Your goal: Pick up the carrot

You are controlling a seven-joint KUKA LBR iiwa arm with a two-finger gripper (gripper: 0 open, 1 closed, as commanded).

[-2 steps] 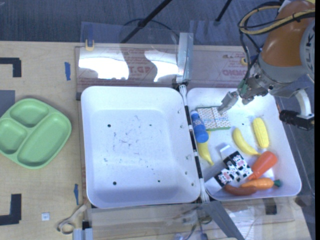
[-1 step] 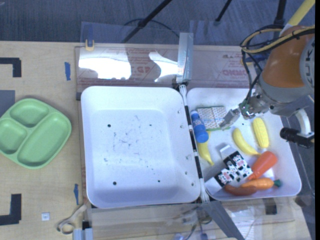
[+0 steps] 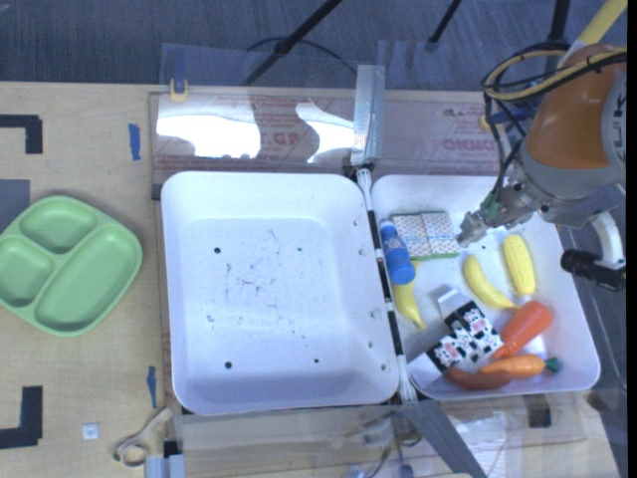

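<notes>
The carrot (image 3: 514, 366) is small and orange with a green stub at its right end. It lies flat near the front edge of the right bin (image 3: 582, 297). My gripper (image 3: 476, 227) hangs over the back half of that bin, above the checkered box (image 3: 424, 233) and left of the corn cob (image 3: 519, 264). It is well behind the carrot and apart from it. Nothing shows held in it.
The right bin also holds a banana (image 3: 484, 281), a blue bottle (image 3: 395, 254), a yellow piece (image 3: 409, 305), a cow-patterned block (image 3: 466, 337), a larger orange-red vegetable (image 3: 526, 325) and a red piece (image 3: 470, 377) touching the carrot. A green divided plate (image 3: 66, 263) sits far left.
</notes>
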